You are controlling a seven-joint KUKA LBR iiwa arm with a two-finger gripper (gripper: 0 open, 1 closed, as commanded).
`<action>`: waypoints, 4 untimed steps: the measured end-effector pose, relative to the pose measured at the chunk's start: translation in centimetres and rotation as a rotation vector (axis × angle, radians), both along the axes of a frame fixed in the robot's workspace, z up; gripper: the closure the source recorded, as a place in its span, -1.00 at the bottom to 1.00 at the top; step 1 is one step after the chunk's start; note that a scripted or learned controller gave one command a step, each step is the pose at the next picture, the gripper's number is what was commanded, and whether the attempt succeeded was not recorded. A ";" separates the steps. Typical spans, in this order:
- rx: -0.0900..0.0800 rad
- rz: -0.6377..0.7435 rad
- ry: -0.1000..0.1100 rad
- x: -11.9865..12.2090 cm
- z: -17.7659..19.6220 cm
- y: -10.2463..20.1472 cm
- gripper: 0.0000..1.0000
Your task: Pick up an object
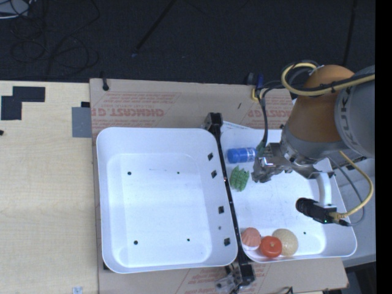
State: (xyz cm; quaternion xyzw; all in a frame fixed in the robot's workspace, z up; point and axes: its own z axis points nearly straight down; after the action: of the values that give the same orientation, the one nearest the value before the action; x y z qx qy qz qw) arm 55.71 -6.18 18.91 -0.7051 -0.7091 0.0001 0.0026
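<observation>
Grey metal hand (pixel 264 169) hangs low over the right bin (pixel 343 247), near its upper-left part; can't tell its state from this angle, and nothing visibly between its tips. Green leafy obj (pixel 239 179) lies just beside the hand on the hand's left, a bit lower in view, on the bin floor close to the divider btwn the bins. Blue bottle (pixel 241 155) w/ pale cap end lies on its side just above-left of the hand, near the bin's top edge. Well below the hand, in the bin's bottom-left corner, three round objs sit bunched and touching: pinkish-orange one (pixel 250 237), red one (pixel 271 246) in the middle, cream one (pixel 285 240) on the right. Black cable connector (pixel 313 209) on the arm hangs below-right of the hand. Left bin (pixel 110 164) sits well to the hand's left, across the divider. Both bins rest on brown cardboard (pixel 159 106) over the light wood worktop (pixel 43 188).
</observation>
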 end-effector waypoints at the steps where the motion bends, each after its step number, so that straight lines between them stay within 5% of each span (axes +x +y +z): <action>1: 0.000 0.003 -0.003 -3.5 4.9 8.1 1.00; 2: -0.003 -0.006 0.000 -3.4 4.6 7.6 -1.00; 3: -0.004 -0.014 0.006 -6.3 -0.5 -0.7 -1.00; 4: -0.005 -0.004 -0.004 2.7 -9.4 -2.3 -1.00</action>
State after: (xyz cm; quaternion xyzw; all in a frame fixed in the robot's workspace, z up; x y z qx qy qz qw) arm 58.36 -8.48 9.47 -0.7066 -0.7076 0.0002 -0.0006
